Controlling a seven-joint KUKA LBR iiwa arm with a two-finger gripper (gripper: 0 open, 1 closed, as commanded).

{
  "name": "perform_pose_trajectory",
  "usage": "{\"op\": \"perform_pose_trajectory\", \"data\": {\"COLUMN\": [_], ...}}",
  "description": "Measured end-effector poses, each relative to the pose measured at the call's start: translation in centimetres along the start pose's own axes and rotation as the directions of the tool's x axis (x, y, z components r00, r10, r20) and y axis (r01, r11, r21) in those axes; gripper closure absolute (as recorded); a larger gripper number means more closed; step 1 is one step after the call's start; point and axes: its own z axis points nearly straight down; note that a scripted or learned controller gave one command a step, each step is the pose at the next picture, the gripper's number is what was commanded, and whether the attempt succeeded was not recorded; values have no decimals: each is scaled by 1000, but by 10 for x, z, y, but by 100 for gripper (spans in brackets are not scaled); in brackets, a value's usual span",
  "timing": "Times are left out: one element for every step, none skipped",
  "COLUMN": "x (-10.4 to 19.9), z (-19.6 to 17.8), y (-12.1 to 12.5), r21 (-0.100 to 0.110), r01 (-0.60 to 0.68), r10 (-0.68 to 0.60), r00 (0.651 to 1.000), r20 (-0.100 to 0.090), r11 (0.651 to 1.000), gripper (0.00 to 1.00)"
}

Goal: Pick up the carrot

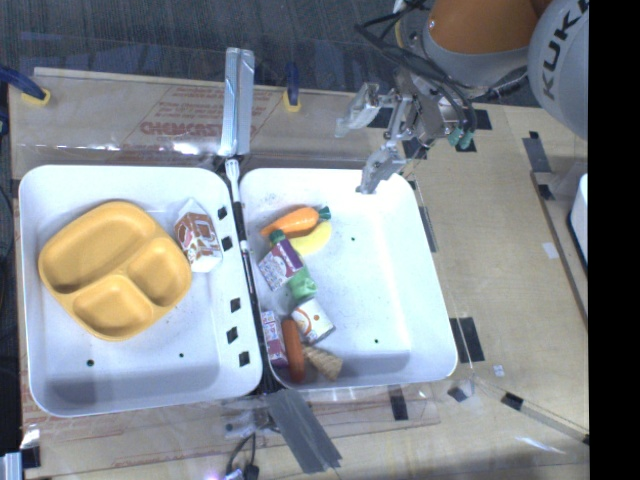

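tan bench point(500, 268), dark ribbed floor point(150, 8)

The carrot point(295, 219), orange with a small green top at its right end, is lying on its side in the right-hand bin, near that bin's upper left part. It is tilted slightly, the green end raised toward the upper right. Its lower side is touching a yellow item beneath it.

one camera is fixed above the bench point(500, 268) and looks down at a slant. it stands far enough to take in both white bins point(40, 368) side by side. the arm point(500, 8) enters from the right.
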Motion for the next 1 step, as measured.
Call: {"op": "perform_pose_trajectory", "data": {"x": [-13], "z": [-4], "y": [11], "r21": [0], "r01": [-185], "r10": [185], "r00": [983], "r20": [4], "r11": [983], "gripper": [0]}}
